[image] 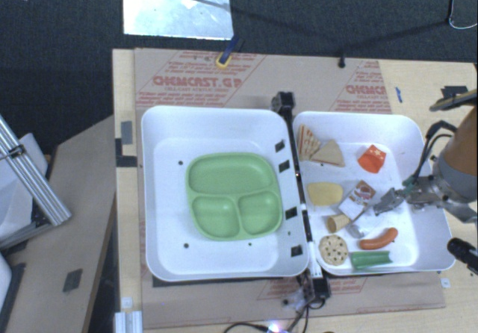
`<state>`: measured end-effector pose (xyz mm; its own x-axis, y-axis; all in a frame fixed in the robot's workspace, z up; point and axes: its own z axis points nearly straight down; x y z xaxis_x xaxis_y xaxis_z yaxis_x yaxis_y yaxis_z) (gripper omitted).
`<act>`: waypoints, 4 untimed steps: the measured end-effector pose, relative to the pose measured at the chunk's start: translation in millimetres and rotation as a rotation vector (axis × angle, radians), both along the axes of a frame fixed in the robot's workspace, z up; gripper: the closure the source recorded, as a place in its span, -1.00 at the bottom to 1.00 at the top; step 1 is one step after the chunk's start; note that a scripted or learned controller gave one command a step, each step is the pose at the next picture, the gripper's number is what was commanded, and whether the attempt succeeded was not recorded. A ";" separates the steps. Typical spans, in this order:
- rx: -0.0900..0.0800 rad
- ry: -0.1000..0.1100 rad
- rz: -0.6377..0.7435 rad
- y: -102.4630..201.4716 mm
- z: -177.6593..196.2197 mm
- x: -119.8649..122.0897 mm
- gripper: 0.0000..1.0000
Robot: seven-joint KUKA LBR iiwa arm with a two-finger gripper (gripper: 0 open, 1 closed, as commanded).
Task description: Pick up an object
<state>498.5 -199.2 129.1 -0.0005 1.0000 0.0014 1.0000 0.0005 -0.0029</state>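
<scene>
The bench [187,70] carries cardboard printed "CHEMCAST GP". The left bin [160,175] holds a green divided plate [233,195]. In the right bin [418,175] toy foods lie: a sausage [378,238], long axis left-right, rising slightly rightward, and a green bean pod [370,257] below it. The pincer [371,208] reaches leftward near the sausage; whether it grips anything is unclear. The arm is cut off at the right.

arm [457,167] cut off at right edge, end effector [385,202] fingers blurred
</scene>
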 end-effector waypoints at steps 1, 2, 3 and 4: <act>-0.002 -0.015 0.003 -0.1 -27.3 5.0 -1.00; -0.003 -0.022 0.002 -0.5 -16.1 7.3 1.00; -0.004 -0.007 0.003 0.5 27.0 8.2 1.00; -0.004 -0.009 0.003 -7.3 73.2 7.8 1.00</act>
